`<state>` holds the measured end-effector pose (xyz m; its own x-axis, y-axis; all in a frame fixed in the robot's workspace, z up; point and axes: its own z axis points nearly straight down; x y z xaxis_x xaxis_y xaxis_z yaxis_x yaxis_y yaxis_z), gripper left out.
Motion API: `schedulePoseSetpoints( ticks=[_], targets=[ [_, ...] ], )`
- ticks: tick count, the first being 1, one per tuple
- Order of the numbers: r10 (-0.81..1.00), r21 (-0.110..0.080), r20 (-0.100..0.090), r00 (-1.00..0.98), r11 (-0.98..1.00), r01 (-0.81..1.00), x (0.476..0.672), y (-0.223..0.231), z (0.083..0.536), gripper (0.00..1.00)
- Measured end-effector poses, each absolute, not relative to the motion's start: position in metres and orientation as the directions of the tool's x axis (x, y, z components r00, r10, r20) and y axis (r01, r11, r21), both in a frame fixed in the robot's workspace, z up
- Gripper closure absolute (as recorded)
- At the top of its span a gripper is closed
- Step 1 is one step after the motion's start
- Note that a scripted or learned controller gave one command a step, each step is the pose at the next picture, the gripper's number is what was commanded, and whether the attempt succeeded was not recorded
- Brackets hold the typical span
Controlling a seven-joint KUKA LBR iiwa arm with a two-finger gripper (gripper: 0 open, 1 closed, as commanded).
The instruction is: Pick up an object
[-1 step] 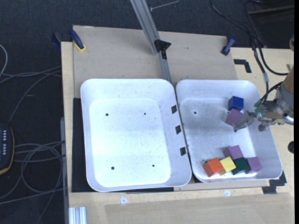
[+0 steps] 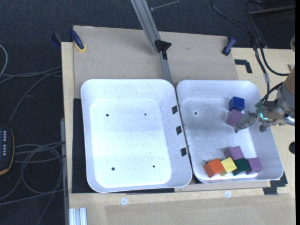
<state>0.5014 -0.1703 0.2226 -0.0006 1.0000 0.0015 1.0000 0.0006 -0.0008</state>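
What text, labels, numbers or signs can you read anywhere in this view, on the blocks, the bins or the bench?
None can be read.
Blocks, such as the blue block and the orange block: plain coloured faces, no print.
Right bin and left bin: dark dots and speckles, no lettering.
Black marks on the bench: corner shapes, not characters.
Dark device at the left edge: small light marks, too blurred to read.

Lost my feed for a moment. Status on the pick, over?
Gripper low in right bin, against purple block; grasp unconfirmed. Blue block touching just behind it. Five blocks clustered at near wall, clear of the arm.
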Motion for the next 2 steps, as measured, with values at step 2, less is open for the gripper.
schedulePoseSetpoints(
  ticks=[2],
  targets=[
    [1.0, -0.006, 0.003, 0.0, 0.0, 1.0, 0.49, -0.17, 0.133, 0.0]
  ],
)
